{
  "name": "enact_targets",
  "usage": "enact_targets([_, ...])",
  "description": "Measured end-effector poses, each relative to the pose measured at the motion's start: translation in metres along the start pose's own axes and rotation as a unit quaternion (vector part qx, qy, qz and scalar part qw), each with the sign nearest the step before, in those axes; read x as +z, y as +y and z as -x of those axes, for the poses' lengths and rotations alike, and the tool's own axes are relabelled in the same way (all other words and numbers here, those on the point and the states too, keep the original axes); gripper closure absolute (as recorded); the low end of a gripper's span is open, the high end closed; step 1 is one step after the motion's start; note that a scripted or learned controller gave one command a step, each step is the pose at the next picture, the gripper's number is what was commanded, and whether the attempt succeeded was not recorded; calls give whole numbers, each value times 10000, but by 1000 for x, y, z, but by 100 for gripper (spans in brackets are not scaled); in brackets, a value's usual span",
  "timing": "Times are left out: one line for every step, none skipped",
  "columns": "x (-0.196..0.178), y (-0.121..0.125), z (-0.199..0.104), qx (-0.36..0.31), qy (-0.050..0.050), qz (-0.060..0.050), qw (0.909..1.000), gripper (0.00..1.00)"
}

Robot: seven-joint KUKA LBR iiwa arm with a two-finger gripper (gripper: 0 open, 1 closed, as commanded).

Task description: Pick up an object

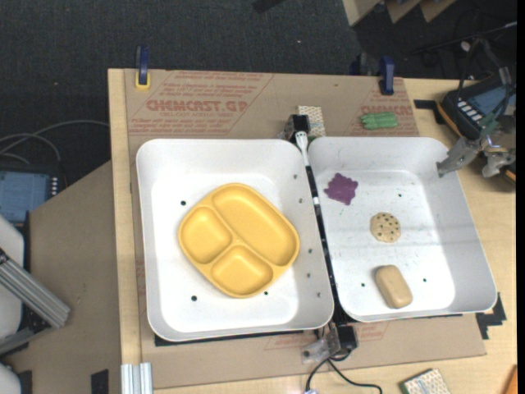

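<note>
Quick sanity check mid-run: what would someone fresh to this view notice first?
The yellow divided tray stands out, sitting in the middle of the left bin. In the right bin lie a purple piece, a speckled cookie and a tan bread roll, spaced apart. The gripper sits at that bin's far right rim.

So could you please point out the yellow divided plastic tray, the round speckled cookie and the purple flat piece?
yellow divided plastic tray (238,238), camera view, central ridge.
round speckled cookie (385,226), camera view, middle.
purple flat piece (340,189), camera view, middle.
</note>
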State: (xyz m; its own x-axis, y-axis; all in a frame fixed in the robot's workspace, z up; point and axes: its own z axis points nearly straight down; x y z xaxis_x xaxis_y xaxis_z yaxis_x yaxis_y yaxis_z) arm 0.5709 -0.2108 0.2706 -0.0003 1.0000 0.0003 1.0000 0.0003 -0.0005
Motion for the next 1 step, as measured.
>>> enact_targets([120,44,-29,-21,21,-40,10000,0])
